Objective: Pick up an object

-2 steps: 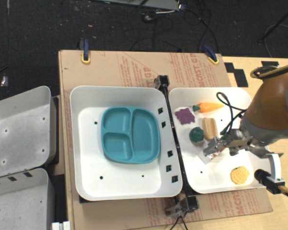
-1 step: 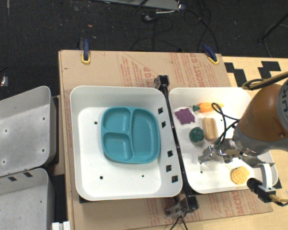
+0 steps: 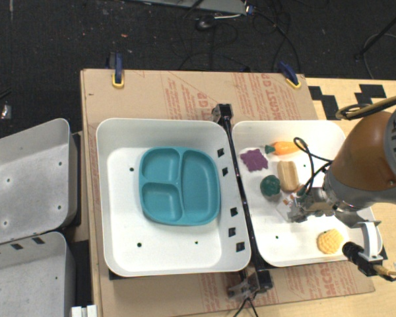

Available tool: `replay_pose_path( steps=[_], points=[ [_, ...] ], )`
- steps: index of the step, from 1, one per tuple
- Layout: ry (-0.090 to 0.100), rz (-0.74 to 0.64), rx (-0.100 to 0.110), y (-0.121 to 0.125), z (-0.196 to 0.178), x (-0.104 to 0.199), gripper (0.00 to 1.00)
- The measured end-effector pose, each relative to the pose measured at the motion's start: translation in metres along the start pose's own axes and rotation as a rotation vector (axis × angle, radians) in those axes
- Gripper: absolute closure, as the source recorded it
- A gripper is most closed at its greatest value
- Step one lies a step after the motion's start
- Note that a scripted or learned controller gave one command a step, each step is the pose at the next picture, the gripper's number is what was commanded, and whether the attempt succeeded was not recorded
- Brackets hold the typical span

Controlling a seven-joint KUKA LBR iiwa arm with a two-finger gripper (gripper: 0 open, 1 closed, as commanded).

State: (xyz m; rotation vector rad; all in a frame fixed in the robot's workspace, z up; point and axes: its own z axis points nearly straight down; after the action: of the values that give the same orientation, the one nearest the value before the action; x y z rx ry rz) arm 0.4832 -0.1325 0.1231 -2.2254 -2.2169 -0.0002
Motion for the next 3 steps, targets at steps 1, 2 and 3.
replay_pose_path(
  steps=[1,2,3],
  points=[
    [-0.002,-0.006,-0.007,0.006,-0.062,-0.003,1.0],
    [-0.002,-0.006,-0.004,0.007,-0.089,-0.003,1.0],
    [0.001,-0.011,-0.003,0.028,-0.102,0.043,1.0]
  ],
)
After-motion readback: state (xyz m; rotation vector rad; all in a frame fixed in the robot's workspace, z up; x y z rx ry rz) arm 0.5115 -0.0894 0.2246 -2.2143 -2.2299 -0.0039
